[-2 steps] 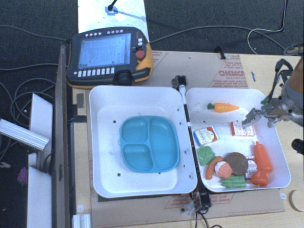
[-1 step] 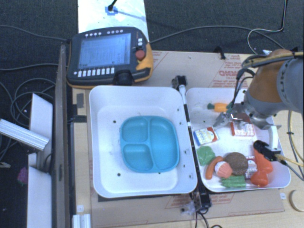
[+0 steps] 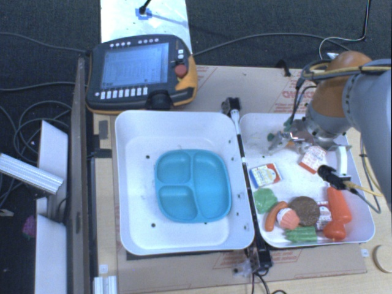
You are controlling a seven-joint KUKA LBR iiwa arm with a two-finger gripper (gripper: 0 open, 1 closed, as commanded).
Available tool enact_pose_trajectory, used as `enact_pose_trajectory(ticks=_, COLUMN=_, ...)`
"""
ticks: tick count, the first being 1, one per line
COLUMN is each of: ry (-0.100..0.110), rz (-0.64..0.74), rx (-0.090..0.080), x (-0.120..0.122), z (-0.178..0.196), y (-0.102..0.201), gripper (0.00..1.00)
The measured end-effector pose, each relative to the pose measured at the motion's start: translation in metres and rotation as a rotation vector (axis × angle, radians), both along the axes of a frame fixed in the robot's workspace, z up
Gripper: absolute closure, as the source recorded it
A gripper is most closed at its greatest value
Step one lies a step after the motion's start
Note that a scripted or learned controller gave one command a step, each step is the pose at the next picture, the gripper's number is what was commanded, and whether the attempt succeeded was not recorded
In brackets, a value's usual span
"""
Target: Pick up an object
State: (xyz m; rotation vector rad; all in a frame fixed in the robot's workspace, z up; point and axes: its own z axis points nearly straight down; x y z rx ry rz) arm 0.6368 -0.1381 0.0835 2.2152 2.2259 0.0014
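- The arm [image 3: 343,90] reaches in over the right bin [image 3: 361,225], with the pincer [image 3: 283,138] low over the bin's far, bare corner.
- Pincer state: the fingers look slightly spread and nothing shows between them; at this size the gap cannot be read with certainty.
- Candidate objects lie nearer the camera than the pincer, all in the same bin. A red-and-white packet [image 3: 313,158] sits just beside the wrist. A small card with a green picture [image 3: 265,175] lies a little nearer the camera than the pincer, well apart from the other items.
- Farther toward the camera, a green piece [image 3: 264,199], a sausage [image 3: 275,215], a brown round patty [image 3: 304,211] and an orange carrot [image 3: 337,212] crowd together, touching or nearly so.
- Judgement: the card is the easier target, since it lies flat with free space around it; the clustered items leave little room for the fingers.
- To the pincer's left, the other bin [image 3: 131,164] carries a blue divided plate [image 3: 193,185], placed centrally and apart from the loose items.
- No object is lifted yet.
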Motion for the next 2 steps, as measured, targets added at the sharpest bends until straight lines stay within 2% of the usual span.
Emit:
enact_pose_trajectory(ticks=1, ry=0.030, rz=-0.008, rx=0.003, x=0.0259, z=-0.0041, y=0.0237, gripper=0.00)
enact_pose_trajectory(ticks=2, ry=0.036, rz=-0.003, rx=0.004, x=0.0249, z=0.0034, y=0.0241, gripper=1.00)
